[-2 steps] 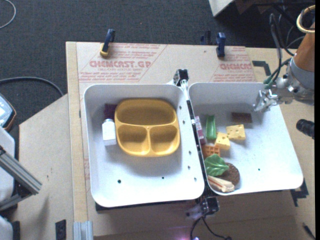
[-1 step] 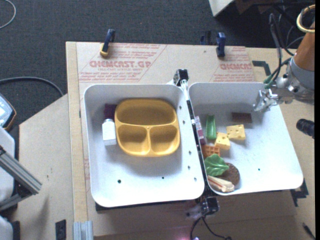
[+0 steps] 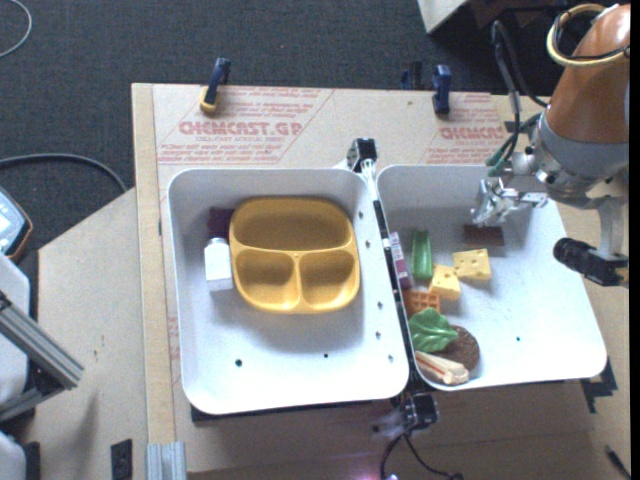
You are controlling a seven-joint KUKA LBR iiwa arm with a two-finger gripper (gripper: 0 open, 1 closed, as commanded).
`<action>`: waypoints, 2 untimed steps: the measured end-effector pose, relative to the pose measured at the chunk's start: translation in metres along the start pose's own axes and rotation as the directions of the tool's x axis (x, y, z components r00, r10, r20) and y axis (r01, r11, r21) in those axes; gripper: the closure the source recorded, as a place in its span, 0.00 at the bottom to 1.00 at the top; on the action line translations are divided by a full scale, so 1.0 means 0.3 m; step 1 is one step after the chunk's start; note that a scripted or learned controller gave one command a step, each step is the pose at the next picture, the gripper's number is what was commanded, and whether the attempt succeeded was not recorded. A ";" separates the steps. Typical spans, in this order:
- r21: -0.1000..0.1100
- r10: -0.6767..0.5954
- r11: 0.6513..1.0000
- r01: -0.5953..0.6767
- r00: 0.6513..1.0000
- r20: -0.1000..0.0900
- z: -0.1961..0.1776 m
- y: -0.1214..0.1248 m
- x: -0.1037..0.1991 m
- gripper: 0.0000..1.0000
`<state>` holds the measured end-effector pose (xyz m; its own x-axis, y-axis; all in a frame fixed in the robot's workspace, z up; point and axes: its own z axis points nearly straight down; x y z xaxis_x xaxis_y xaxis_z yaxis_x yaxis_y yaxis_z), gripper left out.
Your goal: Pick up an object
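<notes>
My gripper [image 3: 497,208] hangs over the back of the right bin [image 3: 540,338], below the orange-banded wrist [image 3: 590,78]. Just in front of it, a small dark brown block [image 3: 484,234] lies on the bin floor. Nothing shows as lifted by the gripper. Toy foods lie to the left and front: a green pepper [image 3: 421,253], two yellow cheese wedges [image 3: 472,265] [image 3: 445,282], an orange waffle [image 3: 422,301], a green leaf [image 3: 432,328], a brown round patty [image 3: 464,349] and a tan stick [image 3: 442,369].
The left bin [image 3: 200,368] holds a yellow divided plate [image 3: 295,253], a small white bottle [image 3: 217,265] and a dark purple piece [image 3: 220,218]. A ridge [image 3: 383,268] divides the two bins. Clamps [image 3: 213,86] [image 3: 441,88] stand on the board's back edge.
</notes>
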<state>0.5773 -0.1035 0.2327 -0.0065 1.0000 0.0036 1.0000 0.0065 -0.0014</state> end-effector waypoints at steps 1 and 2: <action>-0.004 0.000 1.000 0.000 1.000 0.001 -0.026 0.017 0.180 1.00; -0.003 0.000 1.000 0.000 1.000 0.002 0.009 0.058 0.362 1.00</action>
<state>0.5940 0.0052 0.2303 -0.0062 1.0000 0.0013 1.0000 0.0062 0.0018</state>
